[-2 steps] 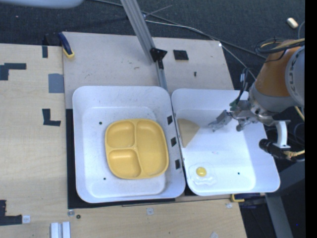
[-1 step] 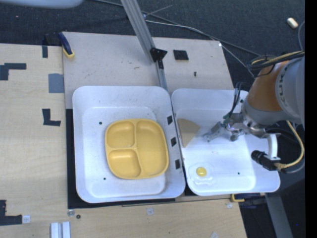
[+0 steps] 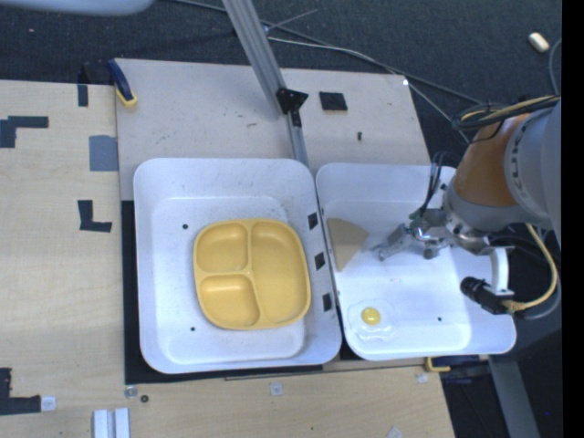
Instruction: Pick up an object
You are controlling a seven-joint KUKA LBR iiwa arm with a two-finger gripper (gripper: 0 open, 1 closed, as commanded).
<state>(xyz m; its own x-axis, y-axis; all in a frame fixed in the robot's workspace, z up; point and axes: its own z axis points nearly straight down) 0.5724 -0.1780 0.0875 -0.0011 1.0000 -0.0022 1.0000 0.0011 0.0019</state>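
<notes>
A tan wedge-shaped piece (image 3: 345, 241) lies against the left wall of the right bin (image 3: 474, 336). A toy fried egg (image 3: 370, 318), white with a yellow yolk, rests near that bin's front left corner. My gripper (image 3: 390, 246) reaches in from the right and sits low over the middle of the right bin, its tip just right of the tan wedge and above the egg in the view. Nothing can be seen held in it.
A yellow divided plate (image 3: 251, 274) with three compartments lies in the left bin (image 3: 160, 245). A metal pole (image 3: 265, 53) slants over the bench behind the bins. The arm's orange band (image 3: 484, 167) and cables (image 3: 529, 281) hang over the right bin's right side.
</notes>
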